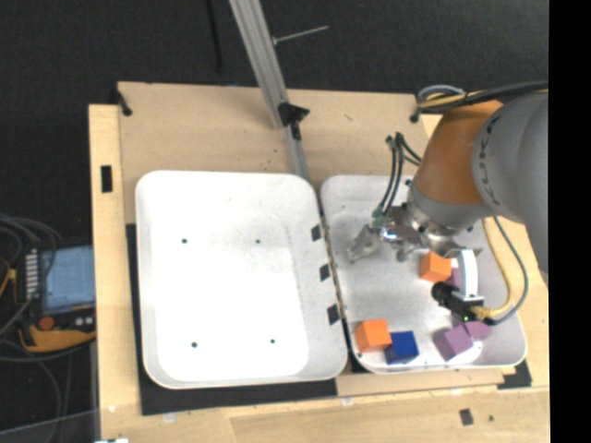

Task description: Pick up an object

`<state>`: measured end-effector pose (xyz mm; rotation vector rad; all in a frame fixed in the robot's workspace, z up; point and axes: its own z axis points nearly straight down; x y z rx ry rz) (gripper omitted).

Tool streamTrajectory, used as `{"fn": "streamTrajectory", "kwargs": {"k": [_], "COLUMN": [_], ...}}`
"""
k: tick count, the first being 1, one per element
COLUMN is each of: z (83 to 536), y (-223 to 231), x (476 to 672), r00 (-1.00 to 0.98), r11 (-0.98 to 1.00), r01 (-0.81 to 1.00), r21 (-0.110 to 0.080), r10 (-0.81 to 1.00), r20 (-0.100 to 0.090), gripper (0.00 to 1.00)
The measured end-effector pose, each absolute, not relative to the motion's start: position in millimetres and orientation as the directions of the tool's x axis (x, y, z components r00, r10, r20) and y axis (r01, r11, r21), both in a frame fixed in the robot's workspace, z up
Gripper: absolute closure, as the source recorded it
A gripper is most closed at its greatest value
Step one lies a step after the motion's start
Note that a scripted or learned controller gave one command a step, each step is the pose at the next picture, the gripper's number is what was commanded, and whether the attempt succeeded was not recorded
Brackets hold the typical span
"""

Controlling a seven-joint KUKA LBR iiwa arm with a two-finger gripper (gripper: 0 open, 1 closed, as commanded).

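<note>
So the grey KUKA arm with the orange band (pixel 457 160) is reaching in over the right-hand shallow white plastic bin (pixel 355 201), wrist pointing down into it. The two-finger gripper (pixel 369 241) sits low over the bin's upper-left area, close to the wall it shares with the other bin. Honestly can't tell whether the fingers are spread or pressed together; they're just a blurry grey smudge from this angle, and I can't see anything sitting between them.

Where stuff is relative to the fingers:
- a small orange block (pixel 435 267) is off to the right and a bit lower in frame, tucked right under the wrist housing
- an orange cube (pixel 373 334) is well below them near the bin's front edge, with a small blue cube (pixel 403 347) touching or just beside it
- a purple block (pixel 455 341) is further right along that same front edge, near the black and white cable fitting

The left-hand shallow white plastic bin (pixel 226 275) lies to the left of the fingers. Both bins rest on the light wooden counter (pixel 203 127).
</note>
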<state>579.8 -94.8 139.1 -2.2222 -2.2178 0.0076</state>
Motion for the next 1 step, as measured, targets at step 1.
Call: {"fn": "streamTrajectory", "kwargs": {"k": [1], "z": [96.0], "y": [-96.6], "x": [580.5], "r00": [0.003], "r11": [-0.003], "r01": [1.000], "r21": [0.001], "r10": [1.000], "r20": [-0.003], "gripper": [0.00]}}
